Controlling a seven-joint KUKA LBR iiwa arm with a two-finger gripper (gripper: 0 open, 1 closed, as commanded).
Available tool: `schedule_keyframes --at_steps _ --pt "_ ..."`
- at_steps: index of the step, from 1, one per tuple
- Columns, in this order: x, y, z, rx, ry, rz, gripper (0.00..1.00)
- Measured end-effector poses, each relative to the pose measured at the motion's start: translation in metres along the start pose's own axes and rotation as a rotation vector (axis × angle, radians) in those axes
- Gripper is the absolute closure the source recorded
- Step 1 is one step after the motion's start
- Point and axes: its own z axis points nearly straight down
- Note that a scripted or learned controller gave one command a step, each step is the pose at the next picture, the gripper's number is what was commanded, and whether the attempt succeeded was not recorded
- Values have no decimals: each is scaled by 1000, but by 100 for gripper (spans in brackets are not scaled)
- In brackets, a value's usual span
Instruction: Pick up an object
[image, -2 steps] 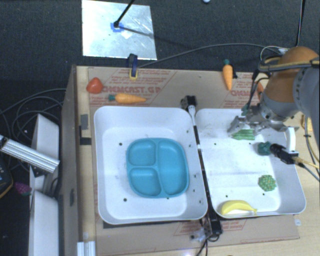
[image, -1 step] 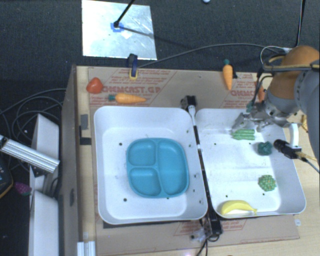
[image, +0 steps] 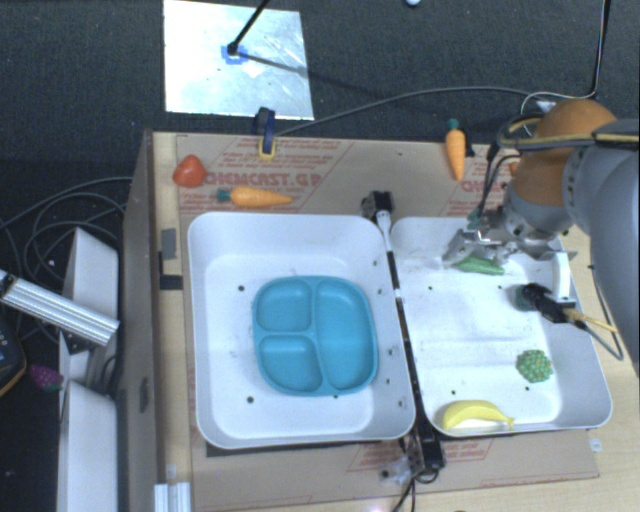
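Green plastic pea-pod toy (image: 482, 266) lies at the far side of the right bin, just under the gripper (image: 475, 248) and near the far wall; whether the claw is spread, closed or pinching the pod cannot be told.

Two shallow white bins sit side by side, the left white bin (image: 228, 400) and the right white bin (image: 470, 340); one grey arm (image: 600, 180) reaches in from the right, wrist bent down over the right bin's far right corner; one blue divided plastic plate (image: 315, 335) fills the left bin's middle; two orange toy carrots (image: 260, 198) (image: 456, 152) lie beyond the bins on the brown cardboard sheet (image: 300, 165); one yellow toy banana (image: 478, 414) rests against the right bin's near wall; one knobbly green ball-shaped toy (image: 535, 366) sits near its right wall; one red-orange round toy (image: 189, 171) lies at the cardboard's far left.

The right bin's middle is bare floor.
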Motion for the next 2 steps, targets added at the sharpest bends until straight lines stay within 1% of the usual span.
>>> schedule_keyframes --at_steps 1,2 --pt "-22 9 -32 8 3 3 0" --pt "-9 -12 -15 11 4 3 0"
